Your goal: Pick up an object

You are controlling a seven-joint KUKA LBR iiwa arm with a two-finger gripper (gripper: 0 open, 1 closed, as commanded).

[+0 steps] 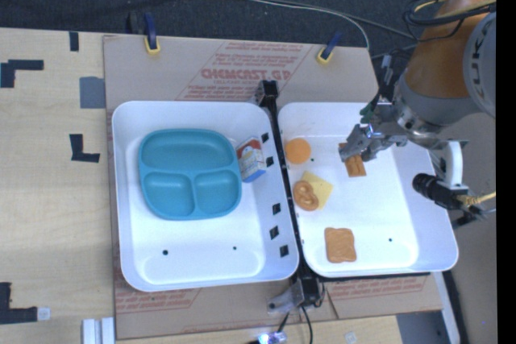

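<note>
From above, the left bin (129, 254) is holding one blue divided plate (190, 173) and one small carton (252, 159). The right bin (419, 246) is holding an orange ball (298, 150), a pretzel (305, 195) on a yellow piece (320, 188), and a toast slice (340, 245). The gripper (355, 155) is clamping a small brown piece (355, 167), which is hanging just beneath its fingers.

Glossy white plastic bins (201, 270), smooth teal plastic tray (190, 173), matt cardboard underlay (234, 68)

arm (451, 52) cut off at right edge, carton (251, 159) label unreadable
</note>
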